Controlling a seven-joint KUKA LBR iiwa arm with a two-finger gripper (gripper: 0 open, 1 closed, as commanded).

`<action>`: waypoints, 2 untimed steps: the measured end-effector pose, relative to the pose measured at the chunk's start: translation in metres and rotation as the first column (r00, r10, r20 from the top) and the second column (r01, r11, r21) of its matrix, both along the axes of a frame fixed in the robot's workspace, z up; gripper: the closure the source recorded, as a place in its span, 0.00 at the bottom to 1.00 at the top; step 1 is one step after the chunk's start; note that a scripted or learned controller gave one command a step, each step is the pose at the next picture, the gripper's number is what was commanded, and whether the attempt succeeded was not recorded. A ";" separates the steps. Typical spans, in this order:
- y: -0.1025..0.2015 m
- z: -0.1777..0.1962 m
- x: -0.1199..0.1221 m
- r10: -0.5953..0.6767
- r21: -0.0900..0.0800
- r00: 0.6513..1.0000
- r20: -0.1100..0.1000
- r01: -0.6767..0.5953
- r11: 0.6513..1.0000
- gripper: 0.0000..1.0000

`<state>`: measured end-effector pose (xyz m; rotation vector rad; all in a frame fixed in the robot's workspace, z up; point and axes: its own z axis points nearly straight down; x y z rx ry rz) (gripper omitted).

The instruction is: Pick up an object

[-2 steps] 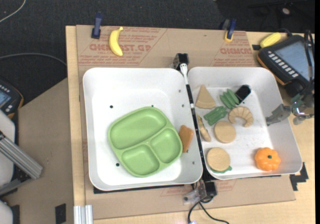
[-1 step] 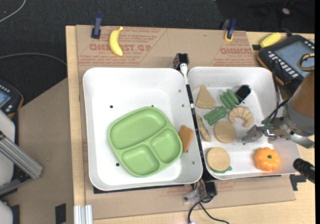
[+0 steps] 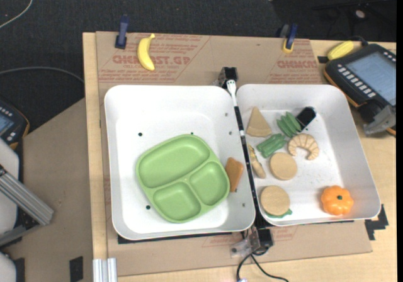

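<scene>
A green divided plate (image 3: 182, 177) is set in the left bin (image 3: 126, 117), its long axis slanted from upper left to lower right. An orange-brown piece (image 3: 235, 174) is laid just beside its right edge, pointing up the view. In the right bin (image 3: 334, 101), a croissant (image 3: 305, 145), two tan discs (image 3: 283, 166) and a pumpkin (image 3: 337, 201) are scattered.

Bench (image 3: 189, 63) with two bins (image 3: 119, 167), banana (image 3: 146, 51)

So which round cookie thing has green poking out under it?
The round tan piece at the right bin's front edge; the other round one shows none.
</scene>
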<state>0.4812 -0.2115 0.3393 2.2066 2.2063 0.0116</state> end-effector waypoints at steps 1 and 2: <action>-0.010 -0.242 0.001 0.003 0.009 1.000 -0.015 -0.003 1.000 0.00; -0.013 -0.021 0.000 0.002 0.002 1.000 -0.002 -0.002 1.000 0.00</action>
